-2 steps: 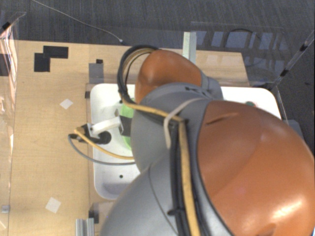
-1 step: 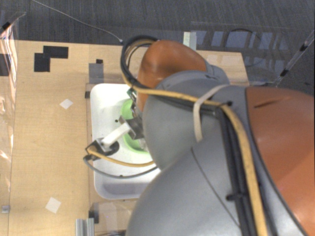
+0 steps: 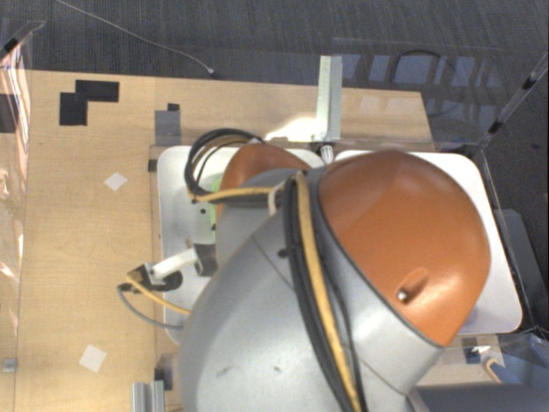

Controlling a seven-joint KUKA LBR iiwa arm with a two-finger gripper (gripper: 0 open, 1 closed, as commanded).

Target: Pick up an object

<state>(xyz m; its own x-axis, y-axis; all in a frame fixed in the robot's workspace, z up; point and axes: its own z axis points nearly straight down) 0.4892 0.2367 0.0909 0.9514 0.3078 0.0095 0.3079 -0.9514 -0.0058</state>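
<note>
Arm (image 3: pixel 343 299) masks both bins (image 3: pixel 506 256); no pickable object identifiable
Object location, weight, stiffness and grasp point cannot be judged; end effector state cannot be told; green sliver (image 3: pixel 208 197) in left bin

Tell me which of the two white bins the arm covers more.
The left bin: only a strip along its left edge shows beside the arm. The right bin has its far corner and right side in view.
</note>
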